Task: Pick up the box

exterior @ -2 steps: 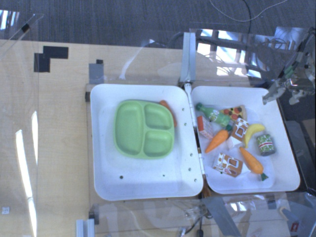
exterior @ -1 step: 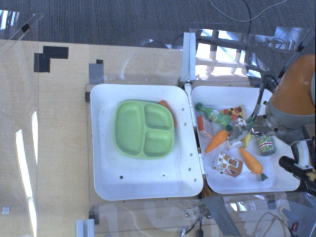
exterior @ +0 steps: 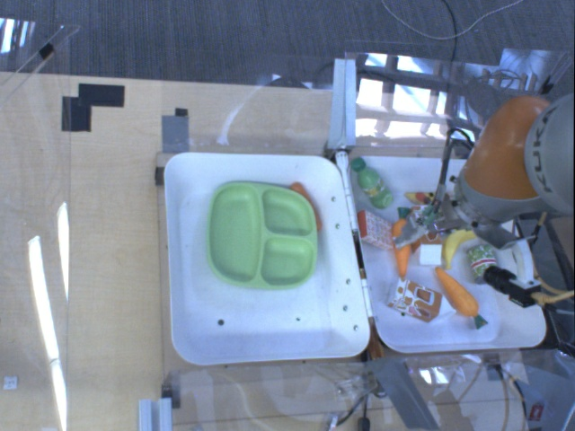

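I saw the box [exterior: 415, 300] lying flat near the six o'clock edge of the right bin [exterior: 521, 330], an orange carrot [exterior: 456, 293] beside it at three o'clock. The gripper [exterior: 415, 232] hovered at its twelve o'clock; its grip I couldn't tell.

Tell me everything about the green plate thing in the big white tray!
The green plate is light green, looks like plastic, and has rounded corners. It is split into three parts: one big part on the left and two smaller ones on the right. It lies flat in the left bin, near the back. Something orange peeks out behind its far right corner.
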Motion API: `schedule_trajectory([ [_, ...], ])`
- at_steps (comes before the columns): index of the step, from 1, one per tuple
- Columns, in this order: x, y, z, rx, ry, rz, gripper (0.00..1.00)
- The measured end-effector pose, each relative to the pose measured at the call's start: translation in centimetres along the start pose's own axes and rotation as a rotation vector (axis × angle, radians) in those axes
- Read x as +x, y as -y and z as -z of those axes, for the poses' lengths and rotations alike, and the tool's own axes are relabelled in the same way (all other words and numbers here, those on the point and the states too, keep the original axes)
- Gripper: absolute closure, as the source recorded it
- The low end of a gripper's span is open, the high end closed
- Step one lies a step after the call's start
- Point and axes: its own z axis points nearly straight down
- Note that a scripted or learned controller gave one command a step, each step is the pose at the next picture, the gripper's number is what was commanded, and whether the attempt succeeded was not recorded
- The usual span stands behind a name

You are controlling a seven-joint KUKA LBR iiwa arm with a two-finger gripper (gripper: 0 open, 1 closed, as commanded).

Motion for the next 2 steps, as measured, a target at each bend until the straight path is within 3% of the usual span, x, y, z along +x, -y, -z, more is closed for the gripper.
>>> schedule_trajectory([
  [1,2.4,4.4,-2.4,0.016,-0.009,-0.16,0.0],
  [2,-0.6,2.2,-2.6,0.019,-0.012,-0.232,0.0],
])
